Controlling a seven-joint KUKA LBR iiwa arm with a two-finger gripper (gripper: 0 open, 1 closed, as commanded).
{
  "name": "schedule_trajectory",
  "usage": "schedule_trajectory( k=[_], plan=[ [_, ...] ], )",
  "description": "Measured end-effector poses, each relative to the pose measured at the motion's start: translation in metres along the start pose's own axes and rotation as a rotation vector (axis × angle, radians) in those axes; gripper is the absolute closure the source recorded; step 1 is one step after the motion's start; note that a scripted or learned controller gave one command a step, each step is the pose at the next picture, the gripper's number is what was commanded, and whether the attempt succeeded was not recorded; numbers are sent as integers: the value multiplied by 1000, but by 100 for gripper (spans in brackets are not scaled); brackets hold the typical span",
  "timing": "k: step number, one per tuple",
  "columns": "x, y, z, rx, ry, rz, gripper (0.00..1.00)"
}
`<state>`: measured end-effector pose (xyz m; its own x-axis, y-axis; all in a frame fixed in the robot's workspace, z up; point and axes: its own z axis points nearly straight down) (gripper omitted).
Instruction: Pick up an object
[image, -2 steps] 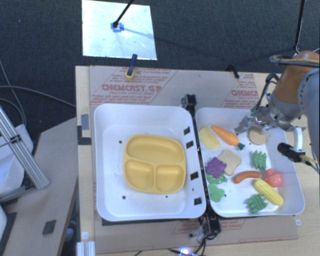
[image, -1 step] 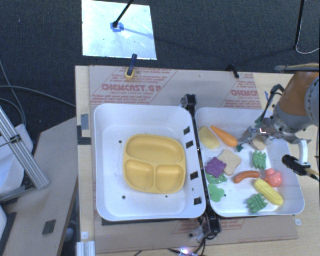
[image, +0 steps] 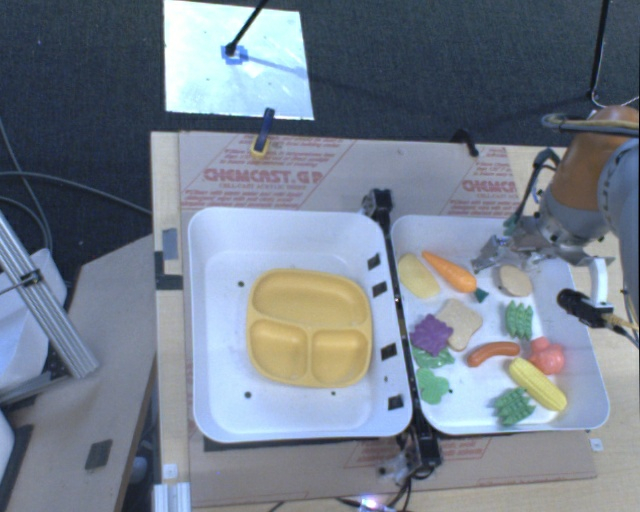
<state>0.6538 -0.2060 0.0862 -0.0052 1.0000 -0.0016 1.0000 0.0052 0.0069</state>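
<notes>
Camera view, from above at a slant: my hand (image: 513, 250) is low over the back of the right bin (image: 590, 400), metal fingers splayed apart w/ nothing gripped between them. Right under the tips sits a pale round piece (image: 516, 281), prob the closest pick. Can't tell if a tip is touching it or just above.

Other toy food in that bin: carrot (image: 449, 270) and pale yellow piece (image: 418, 277) towards the divider, bread slice (image: 461, 322), purple grapes (image: 432, 334), sausage (image: 492, 352), corn (image: 537, 385), a red piece (image: 547, 355), green bits near the front. Left bin (image: 215, 400) carries the yellow divided plate (image: 305, 327).

To do this well, I'd say: centre fingers astride the pale round piece, go straight down, no sideways drag. It looks flat, so tips need to reach the bin floor before closing. Risk: the bin wall close behind, and a flat piece slipping out.
</notes>
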Motion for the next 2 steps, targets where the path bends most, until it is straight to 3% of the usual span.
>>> schedule_trajectory(
  k=[1, 2],
  plan=[
    [0, -36, 1, 7, 1, 4, 0],
    [0, -4, 0, 1, 0, 0, 0]
  ],
)
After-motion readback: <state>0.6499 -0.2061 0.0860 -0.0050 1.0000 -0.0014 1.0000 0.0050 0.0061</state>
